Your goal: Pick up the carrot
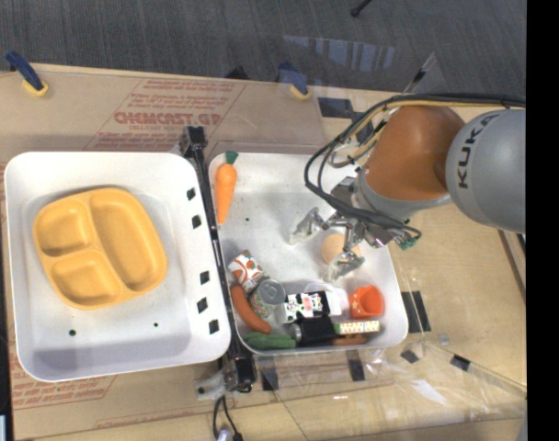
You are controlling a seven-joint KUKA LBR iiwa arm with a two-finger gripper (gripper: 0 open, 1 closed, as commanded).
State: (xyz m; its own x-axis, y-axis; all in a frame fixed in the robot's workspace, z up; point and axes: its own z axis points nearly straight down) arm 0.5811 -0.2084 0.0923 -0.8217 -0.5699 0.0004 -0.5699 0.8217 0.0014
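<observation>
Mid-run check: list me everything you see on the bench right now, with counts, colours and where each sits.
carrot: 1, orange with green top, far left corner of the right bin, along its left wall
egg: 1, tan, middle of the right bin, between the gripper's fingers
sausage: 1, reddish orange, near left part of the right bin
cup: 1, orange, near right corner of the right bin
can: 1, silver, beside the sausage
green vegetable: 1, green, near edge of the right bin
divided plate: 1, yellow, in the left bin
bins: 2, white, side by side
clamps: 2, blue, far edge of the bench
arm: 1, grey with orange band, from the right
gripper: 1, over the egg
</observation>
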